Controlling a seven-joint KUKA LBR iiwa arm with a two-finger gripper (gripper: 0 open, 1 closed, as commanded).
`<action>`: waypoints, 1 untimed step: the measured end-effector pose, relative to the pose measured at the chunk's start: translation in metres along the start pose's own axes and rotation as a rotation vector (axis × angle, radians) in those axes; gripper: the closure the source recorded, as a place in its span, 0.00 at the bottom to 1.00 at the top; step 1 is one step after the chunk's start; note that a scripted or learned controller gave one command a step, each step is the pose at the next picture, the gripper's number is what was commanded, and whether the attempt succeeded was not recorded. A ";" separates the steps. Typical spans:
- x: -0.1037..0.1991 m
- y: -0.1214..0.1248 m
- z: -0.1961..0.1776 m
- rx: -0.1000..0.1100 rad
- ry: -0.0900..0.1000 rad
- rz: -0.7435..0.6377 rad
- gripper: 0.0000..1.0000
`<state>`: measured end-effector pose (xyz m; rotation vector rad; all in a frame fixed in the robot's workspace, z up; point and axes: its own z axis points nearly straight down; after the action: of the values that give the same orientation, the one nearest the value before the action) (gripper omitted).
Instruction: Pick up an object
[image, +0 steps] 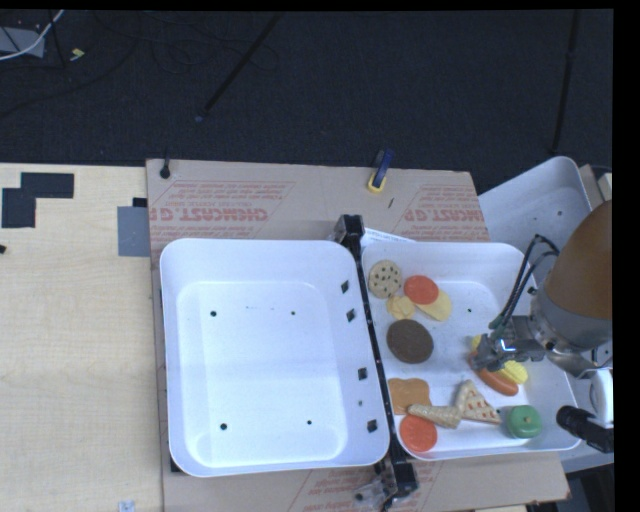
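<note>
The right bin (452, 262) holds several toy foods: a chocolate-chip cookie (384, 277), an orange-red disc (421, 290), a yellow piece (436, 307), a dark brown disc (409, 341), a toast-like square (408, 392), a pizza wedge (476, 403), a pale stick (434, 413), an orange disc (418, 433) and a green round piece (521, 422). My gripper (493, 352) reaches in from the right and is low over the bin's right side, right above an orange sausage-like piece (497, 381) and a yellow piece (514, 371). The arm hides its fingertips.
The left bin (262, 355) is next to the right one, with a black divider clip strip (362, 330) between them. Both rest on cardboard (260, 200). A blue-yellow clamp (380, 172) stands at the cardboard's far edge.
</note>
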<state>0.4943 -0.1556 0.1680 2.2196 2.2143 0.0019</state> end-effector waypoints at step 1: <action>0.072 0.070 0.030 0.005 0.006 -0.010 1.00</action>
<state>0.5645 -0.0841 0.1379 2.2142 2.2308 0.0035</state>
